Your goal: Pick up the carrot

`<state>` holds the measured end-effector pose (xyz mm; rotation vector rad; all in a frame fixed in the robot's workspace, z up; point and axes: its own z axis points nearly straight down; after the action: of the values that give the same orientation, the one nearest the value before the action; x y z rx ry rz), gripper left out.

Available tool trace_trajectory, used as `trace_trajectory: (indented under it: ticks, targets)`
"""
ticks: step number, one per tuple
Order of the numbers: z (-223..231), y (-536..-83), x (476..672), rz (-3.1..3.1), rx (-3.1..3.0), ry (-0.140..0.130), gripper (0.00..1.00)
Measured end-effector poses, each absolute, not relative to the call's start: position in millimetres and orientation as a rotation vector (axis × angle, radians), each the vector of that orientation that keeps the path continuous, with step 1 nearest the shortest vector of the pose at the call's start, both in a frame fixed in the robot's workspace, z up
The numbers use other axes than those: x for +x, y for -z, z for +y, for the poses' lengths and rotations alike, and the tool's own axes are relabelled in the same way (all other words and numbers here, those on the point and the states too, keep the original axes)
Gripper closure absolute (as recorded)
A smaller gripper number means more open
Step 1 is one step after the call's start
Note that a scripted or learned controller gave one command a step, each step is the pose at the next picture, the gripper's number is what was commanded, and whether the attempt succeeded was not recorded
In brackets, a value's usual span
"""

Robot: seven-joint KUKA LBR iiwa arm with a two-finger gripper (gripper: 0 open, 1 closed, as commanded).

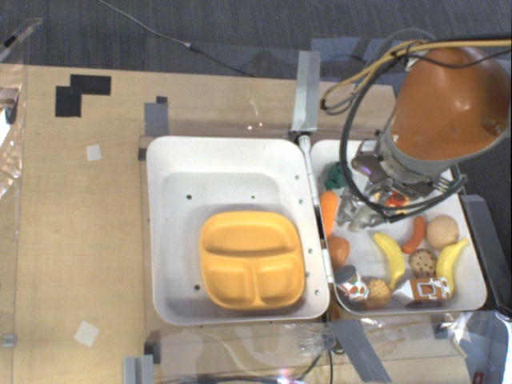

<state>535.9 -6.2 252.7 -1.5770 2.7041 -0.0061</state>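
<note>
Camera view, carrot just left of gripper, finger state unclear, right bin, wooden bench, dark carpet beyond.

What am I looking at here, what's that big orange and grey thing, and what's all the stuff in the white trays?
This is one camera fixed above a workbench, looking down at a slant. The orange and grey thing is a robot arm reaching in from the right; its pincer hangs over the right bin. That bin holds toy food: a carrot along its left wall, two bananas, a sausage, a cookie and more. The left bin holds a yellow divided plate. The carrot lies beside the pincer, and I cannot see anything held.
</note>
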Motion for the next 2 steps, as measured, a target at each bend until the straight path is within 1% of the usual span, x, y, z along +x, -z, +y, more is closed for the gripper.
trace_trajectory:
  ticks: [1,2]
  targets:
    - [8,-231,488.0,2.269,-2.165,0.003,1.00]
    - [-34,-184,492.5,1.905,-2.495,0.000,1.00]
